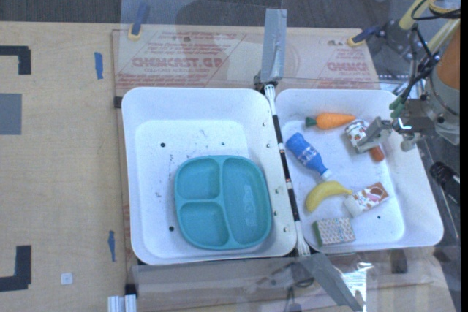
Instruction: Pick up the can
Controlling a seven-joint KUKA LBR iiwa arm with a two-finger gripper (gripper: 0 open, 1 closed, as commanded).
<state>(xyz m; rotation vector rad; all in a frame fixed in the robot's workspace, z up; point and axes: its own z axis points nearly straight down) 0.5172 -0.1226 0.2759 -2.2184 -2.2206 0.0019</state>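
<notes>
Illumination is even, diffuse and overhead. The white bins render bright without clipping. Shadows are soft and short, falling just beside the teal tray. The clear panels behind the bins carry faint glare. Resolution is low; small items appear soft. The arm appears slightly blurred, possibly from motion.

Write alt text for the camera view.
The gripper hangs over the right bin beside a small can, among a carrot, blue bottle, banana and two cartons. The left bin holds a teal divided plate.
</notes>
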